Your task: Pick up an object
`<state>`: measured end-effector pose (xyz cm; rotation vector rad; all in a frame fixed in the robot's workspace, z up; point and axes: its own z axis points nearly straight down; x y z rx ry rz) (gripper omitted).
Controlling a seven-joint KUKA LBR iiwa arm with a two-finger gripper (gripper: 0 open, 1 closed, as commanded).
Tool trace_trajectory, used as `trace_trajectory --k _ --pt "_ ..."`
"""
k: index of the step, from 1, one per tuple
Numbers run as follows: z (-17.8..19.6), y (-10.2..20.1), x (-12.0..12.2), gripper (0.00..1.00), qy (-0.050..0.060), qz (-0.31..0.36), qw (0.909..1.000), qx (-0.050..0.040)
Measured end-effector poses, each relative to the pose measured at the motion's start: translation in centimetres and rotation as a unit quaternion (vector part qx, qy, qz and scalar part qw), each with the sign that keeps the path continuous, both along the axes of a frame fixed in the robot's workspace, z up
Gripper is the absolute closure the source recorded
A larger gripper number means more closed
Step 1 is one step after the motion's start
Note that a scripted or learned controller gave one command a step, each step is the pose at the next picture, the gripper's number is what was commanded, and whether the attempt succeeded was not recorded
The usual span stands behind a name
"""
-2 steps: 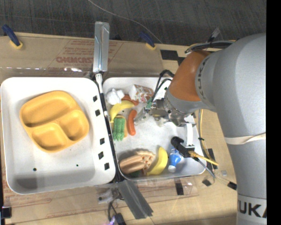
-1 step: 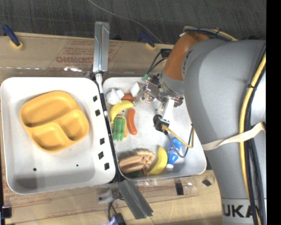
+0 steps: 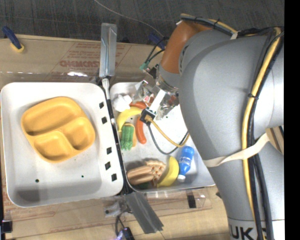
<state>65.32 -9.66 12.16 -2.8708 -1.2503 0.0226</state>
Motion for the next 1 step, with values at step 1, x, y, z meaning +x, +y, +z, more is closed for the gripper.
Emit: trace_trajectory --k 1 --pt "-3.11 0.07 -5.60 0.00 -0.003 -0.191 0.9817 -0.0023"
